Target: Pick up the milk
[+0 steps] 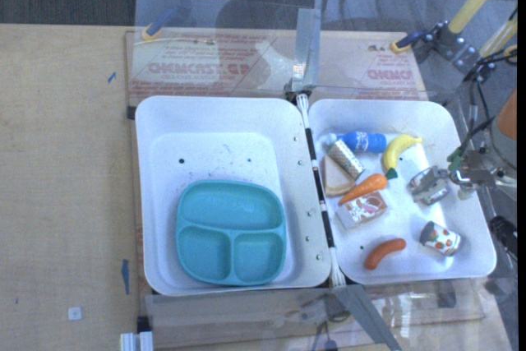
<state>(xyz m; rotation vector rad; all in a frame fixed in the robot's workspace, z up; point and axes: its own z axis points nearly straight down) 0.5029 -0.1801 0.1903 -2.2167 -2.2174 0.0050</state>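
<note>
Milk (362,208): small white carton, red label, lying against carrot (362,187) | gripper (431,185): just right, grip unclear

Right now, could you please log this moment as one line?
hand: over right bin | milk carton: lying beside carrot, not held

Two white bins, toys in the right one.
Gripper (429,183) low at right-bin's (468,259) right side; carrot (363,187), banana (399,150), sausage (384,252) nearby; teal plate (231,232) at left.
</note>
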